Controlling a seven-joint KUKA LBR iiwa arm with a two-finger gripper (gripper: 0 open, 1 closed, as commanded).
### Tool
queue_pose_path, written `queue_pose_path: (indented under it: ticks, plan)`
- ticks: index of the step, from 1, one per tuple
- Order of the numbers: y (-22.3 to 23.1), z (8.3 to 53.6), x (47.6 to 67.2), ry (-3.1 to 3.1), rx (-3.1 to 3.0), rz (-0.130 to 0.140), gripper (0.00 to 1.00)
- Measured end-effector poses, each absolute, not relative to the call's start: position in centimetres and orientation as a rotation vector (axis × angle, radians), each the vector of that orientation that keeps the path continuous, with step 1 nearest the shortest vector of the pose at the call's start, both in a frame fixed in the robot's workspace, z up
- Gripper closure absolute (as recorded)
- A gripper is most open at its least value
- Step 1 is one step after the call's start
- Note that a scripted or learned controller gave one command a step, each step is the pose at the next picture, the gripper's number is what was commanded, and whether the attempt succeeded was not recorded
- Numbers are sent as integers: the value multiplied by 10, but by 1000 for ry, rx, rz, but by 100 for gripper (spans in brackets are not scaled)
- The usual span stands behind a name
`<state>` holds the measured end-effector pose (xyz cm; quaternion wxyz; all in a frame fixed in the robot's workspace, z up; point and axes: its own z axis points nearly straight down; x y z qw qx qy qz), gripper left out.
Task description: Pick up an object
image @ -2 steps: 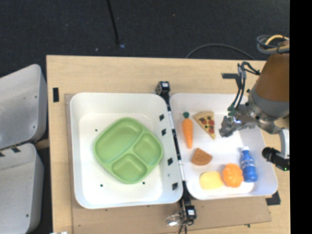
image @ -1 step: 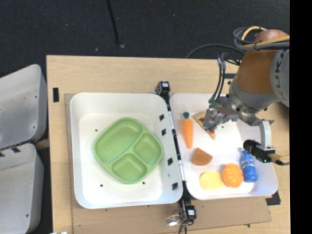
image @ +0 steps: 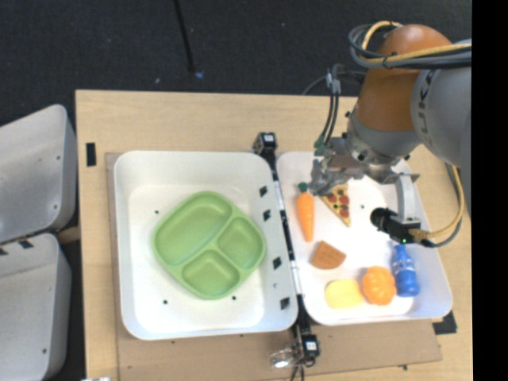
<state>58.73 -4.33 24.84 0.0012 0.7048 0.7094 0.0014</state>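
My gripper (image: 327,179) hangs over the back of the right bin (image: 432,296), just above the top end of a toy carrot (image: 305,216) and the wide end of a pizza slice (image: 340,203). Nothing can be seen held in it. Further forward in the same bin lie a brown wedge of bread (image: 326,255), a yellow lump (image: 343,293), an orange fruit (image: 379,284) and a small blue bottle (image: 404,269). All of these rest on the bin floor.
The left bin (image: 127,213) holds a green divided plate (image: 209,244). A ridge with black clips (image: 279,228) separates the two bins. The arm's grey and orange wrist (image: 397,86) looms over the back right of the bench.
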Motion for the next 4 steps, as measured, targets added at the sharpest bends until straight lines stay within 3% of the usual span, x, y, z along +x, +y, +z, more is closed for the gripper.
queue_pose_path:
  ticks: [3,4]
  plan:
    - [83,236,668,2227,2214,3,100]
    - [80,237,667,2223,2217,-2,0]
